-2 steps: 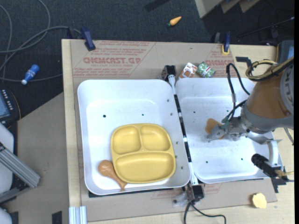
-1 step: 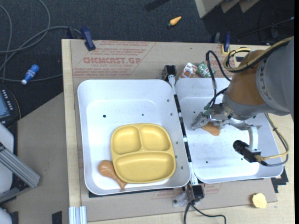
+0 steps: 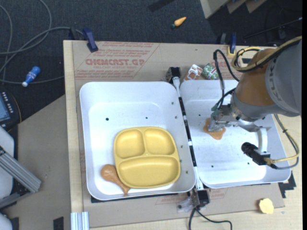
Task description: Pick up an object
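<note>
A small orange-brown lumpy food-shaped toy is seen lying in the right shallow white bin, toward the bin's 10 o'clock area, near its left wall. The two-finger gripper is placed directly over the toy's upper edge, at approx. 12 o'clock from it; contact or near-contact is suggested, but whether the fingers are spread or pressed together can't be told, and no grip on the toy is visible. The grey arm w/ orange band is seen entering from 3 o'clock, covering the bin's upper right part. A black cable fitting hangs at 4 o'clock from the toy, above the bin floor.

In the left shallow white bin a yellow three-compartment plastic plate is laid flat toward 6 o'clock. A tan drumstick-shaped toy is tucked against the plate's 8 o'clock edge, touching it.

On the bench, a small crumpled packet w/ red, white & green print is found just beyond the right bin's 12 o'clock rim. A yellow chunk lies on the bench at 5 o'clock from the right bin.
</note>
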